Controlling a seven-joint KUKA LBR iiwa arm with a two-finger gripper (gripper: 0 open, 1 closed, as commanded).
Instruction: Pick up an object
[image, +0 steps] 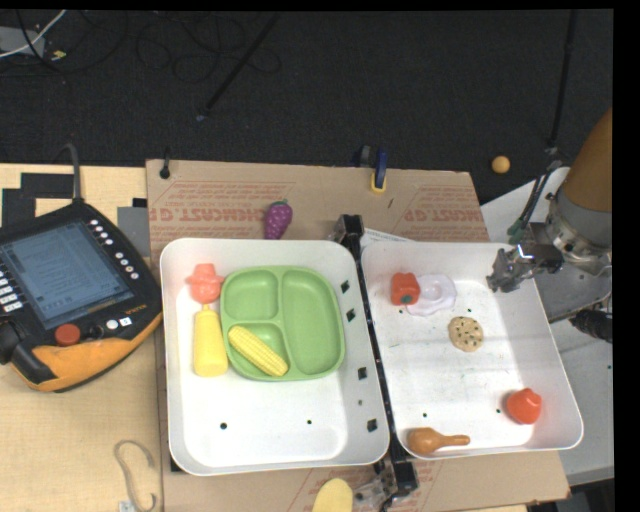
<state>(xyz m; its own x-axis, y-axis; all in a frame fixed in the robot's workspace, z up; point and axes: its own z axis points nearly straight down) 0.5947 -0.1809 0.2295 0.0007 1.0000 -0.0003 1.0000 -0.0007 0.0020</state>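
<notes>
My gripper hangs over the upper right edge of the right bin, with nothing visibly in it. In that bin lie a red-orange toy beside a clear whitish piece, a round cookie near the middle, and a red tomato at the front right. A brown pear-shaped toy rests on the bin's front rim. The cookie is the closest item, below and left of the gripper.
The left bin holds a green divided plate with a corn cob, a yellow bottle and a pink toy. Purple grapes lie behind it. A teach pendant sits at far left.
</notes>
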